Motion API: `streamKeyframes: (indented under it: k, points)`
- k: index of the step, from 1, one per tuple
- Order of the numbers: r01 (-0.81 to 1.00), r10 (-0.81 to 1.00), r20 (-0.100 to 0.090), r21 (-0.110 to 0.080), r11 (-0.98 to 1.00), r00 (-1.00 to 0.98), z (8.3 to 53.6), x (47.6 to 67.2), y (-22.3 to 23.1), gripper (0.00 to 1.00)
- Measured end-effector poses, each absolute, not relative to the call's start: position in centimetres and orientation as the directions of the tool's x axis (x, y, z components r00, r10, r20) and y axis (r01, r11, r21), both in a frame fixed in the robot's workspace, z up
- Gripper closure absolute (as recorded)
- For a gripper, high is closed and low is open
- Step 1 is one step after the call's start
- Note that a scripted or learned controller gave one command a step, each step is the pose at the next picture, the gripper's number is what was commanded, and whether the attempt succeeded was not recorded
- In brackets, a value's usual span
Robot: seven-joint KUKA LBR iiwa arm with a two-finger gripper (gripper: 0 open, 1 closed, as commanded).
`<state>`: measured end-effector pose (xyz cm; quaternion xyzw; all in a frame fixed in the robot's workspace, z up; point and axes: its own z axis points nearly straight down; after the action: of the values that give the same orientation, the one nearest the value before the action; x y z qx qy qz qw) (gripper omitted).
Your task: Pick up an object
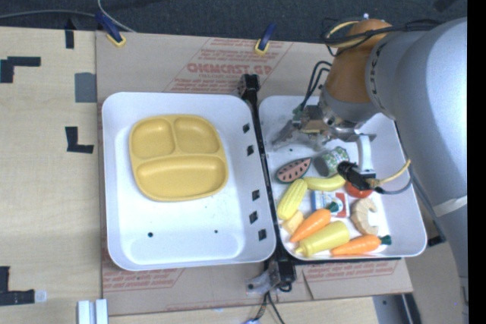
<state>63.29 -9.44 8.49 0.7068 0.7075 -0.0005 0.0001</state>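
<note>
My gripper (292,127) hangs low in the back left part of the right bin (406,197), below the orange band on the wrist. It looks open, with nothing between its fingers. Just in front of it lie a watermelon slice (294,168) and a small green item (334,161). Further forward are a banana (325,182), a corn cob (292,197), a red tomato (355,190), two carrots (311,224) (357,244), a yellow vegetable (326,237) and a pale bread piece (367,216).
The left bin (114,186) holds a yellow divided plate (178,155). A black divider strip (257,163) runs between the bins. The grey arm (440,110) covers the right bin's right side. Cables lie behind the bins.
</note>
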Motion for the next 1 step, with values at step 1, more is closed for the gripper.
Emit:
streamKeyframes:
  k: [1]
  points:
    - [1.000, 1.000, -0.001, 0.000, 0.000, 0.000, 8.54, 54.80, -10.42, 0.00]
